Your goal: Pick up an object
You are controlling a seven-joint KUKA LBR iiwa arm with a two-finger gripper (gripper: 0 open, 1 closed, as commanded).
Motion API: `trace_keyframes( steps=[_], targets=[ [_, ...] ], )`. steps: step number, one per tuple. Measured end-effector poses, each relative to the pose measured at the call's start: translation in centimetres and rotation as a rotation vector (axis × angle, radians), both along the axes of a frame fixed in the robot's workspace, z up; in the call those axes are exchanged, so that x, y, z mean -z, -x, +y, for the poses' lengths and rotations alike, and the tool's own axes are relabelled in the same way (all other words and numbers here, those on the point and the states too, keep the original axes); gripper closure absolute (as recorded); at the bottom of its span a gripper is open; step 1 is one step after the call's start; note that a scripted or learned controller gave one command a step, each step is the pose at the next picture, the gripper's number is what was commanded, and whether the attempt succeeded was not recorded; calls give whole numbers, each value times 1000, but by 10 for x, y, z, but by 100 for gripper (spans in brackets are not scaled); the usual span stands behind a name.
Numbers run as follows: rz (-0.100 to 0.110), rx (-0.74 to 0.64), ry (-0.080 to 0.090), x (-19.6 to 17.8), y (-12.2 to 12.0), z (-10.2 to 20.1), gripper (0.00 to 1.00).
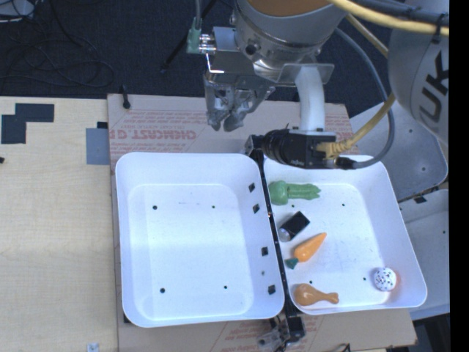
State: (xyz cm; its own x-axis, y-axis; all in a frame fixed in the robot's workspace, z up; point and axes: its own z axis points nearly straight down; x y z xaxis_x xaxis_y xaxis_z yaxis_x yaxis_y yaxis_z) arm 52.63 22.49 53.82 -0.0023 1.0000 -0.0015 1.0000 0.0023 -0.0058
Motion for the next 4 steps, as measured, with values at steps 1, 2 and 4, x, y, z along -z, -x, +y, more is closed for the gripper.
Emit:
trace_keyframes(
  steps=[1,2,4],
  targets=[
    [1,-3,1,1,53,19,100],
    [3,-7,3,-8,51,20,100],
    [7,6,6,97,12,-12,0]
  ],
)
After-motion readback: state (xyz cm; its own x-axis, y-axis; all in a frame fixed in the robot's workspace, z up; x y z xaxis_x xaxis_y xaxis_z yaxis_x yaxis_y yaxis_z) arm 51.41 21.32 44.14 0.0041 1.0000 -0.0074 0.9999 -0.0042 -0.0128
